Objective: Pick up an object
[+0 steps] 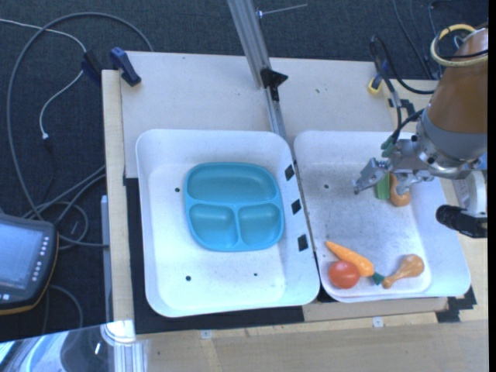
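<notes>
Toward the lower right of the frame we see three small toys lying close together near the front edge of the right bin (341, 208). A carrot (350, 256), orange with a green tip, lies on a slant from upper left to lower right. Just below it, touching or nearly so, sits a round red tomato (344, 274). To their right lies a tan drumstick-shaped piece (404, 270) (possibly a chicken leg), its thick end pointing to the upper right and its thin end toward the carrot's green tip. Higher up in the same bin, at middle right of the frame, we make out an orange and green object (394, 191), partly hidden, so its shape stays unclear.
</notes>
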You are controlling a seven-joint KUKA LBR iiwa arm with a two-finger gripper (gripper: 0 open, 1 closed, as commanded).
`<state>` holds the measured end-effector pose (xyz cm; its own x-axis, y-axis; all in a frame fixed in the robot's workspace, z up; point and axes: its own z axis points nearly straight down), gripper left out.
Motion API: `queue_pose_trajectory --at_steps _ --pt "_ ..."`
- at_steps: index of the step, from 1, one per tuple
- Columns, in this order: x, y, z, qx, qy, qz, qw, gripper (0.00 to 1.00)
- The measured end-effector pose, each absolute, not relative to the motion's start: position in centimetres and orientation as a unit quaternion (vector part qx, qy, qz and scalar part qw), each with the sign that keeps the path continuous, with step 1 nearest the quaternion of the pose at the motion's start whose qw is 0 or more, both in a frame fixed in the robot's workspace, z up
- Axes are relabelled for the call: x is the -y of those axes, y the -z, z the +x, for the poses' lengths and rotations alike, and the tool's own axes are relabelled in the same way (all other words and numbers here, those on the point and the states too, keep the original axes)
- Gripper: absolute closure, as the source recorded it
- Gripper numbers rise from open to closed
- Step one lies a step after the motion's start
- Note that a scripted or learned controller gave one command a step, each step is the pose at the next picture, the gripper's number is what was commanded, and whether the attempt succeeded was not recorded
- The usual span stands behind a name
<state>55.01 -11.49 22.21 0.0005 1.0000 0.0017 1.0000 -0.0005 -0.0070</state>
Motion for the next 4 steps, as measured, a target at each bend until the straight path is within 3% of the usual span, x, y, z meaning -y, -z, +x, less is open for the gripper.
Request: queue_pose_trajectory --at_steps 2,3,4 --pt "11.1 -9.8 54.1 0.707 -0.0021 -0.707 0.004 0.0" --pt "11.1 -11.3 54.3 0.707 0.0009 -0.707 0.0 1.0" --pt "11.3 -15.9 53.8 0.707 0.0015 -0.707 -0.002 1.0"
